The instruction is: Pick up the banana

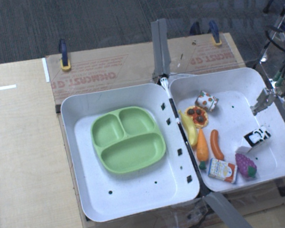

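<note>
**Banana by the left wall of the right bin, my claw out at the right edge**

The banana (189, 128) lies in the right bin (281, 168), close against its left wall, running lengthwise from the far side toward the near side. A small round pizza slice with dark toppings (197, 117) touches its far end on the right. Just beyond the banana's near end sits a carrot (201, 147), and beside that, to the right, a red sausage (216, 144). Farther toward the far edge of this bin is a small spotted cube (206, 101). Along the near edge rest a little juice carton (220, 170) and a bunch of purple grapes (246, 164), nearly touching each other. A black-and-white block (257, 137) lies toward the right side of the bin.

The left bin (92, 200) carries a green divided plate (128, 139), set a bit toward the far half.

My claw (262, 101) hangs over the right edge of the right bin, well apart from the banana, with the whole spread of toys between us. Whether my claw is open or closed I cannot tell from here, and I see nothing in its grip.
</note>
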`<act>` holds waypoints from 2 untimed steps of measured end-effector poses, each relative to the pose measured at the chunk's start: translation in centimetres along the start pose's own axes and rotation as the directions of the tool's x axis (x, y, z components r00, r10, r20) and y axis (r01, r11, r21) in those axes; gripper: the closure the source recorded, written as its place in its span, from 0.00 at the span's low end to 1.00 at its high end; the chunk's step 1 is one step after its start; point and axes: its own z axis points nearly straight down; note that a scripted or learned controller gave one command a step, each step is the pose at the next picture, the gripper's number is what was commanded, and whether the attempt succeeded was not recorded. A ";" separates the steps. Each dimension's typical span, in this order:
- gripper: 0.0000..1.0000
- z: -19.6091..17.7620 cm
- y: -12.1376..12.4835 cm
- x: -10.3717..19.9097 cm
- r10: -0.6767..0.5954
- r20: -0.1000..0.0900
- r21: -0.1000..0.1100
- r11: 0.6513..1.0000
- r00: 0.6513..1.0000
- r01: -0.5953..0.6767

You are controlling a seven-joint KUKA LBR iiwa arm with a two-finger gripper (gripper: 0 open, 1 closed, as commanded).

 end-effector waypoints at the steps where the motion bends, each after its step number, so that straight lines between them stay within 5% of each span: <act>1: 0.00 4.6 5.3 8.4 0.105 0.001 0.001 0.994 0.994 -0.105; 2: 0.00 7.4 2.6 15.1 0.195 0.001 0.002 0.981 0.981 -0.195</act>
